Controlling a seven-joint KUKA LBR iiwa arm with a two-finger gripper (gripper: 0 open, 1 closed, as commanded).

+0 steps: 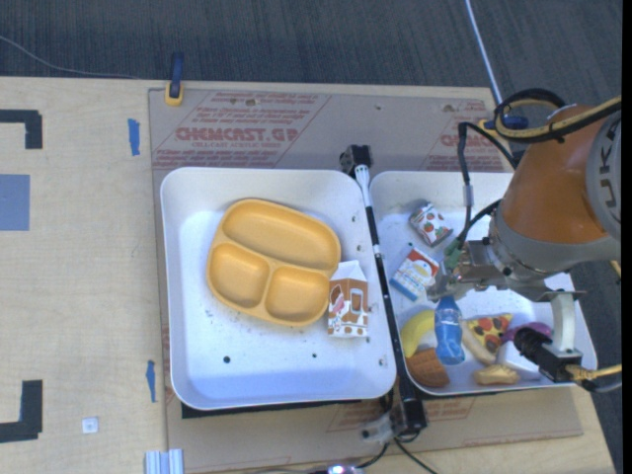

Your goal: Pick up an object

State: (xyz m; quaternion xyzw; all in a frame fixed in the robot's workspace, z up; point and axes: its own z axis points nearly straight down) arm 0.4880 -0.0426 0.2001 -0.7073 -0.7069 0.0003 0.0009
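Floor (296, 18): dark grey carpet w/ fine ribbed weave, across the top, well behind the tool. White cable (481, 38) slants over it, up behind the tool; thin dark cord (59, 62) trails across it far off to the tool's side. Bench (79, 265): pale plywood, flat even light, no hard shadows. Brown cardboard sheet (237, 131) w/ red print lies on the bench, spreading under the bins. Blue clamp (176, 77) w/ yellow foot at its far corner, well away from the tool. Blue tape bits (133, 136), black L-marks (25, 126) and a grey-blue square (14, 203) dot the bench beyond the sheet.
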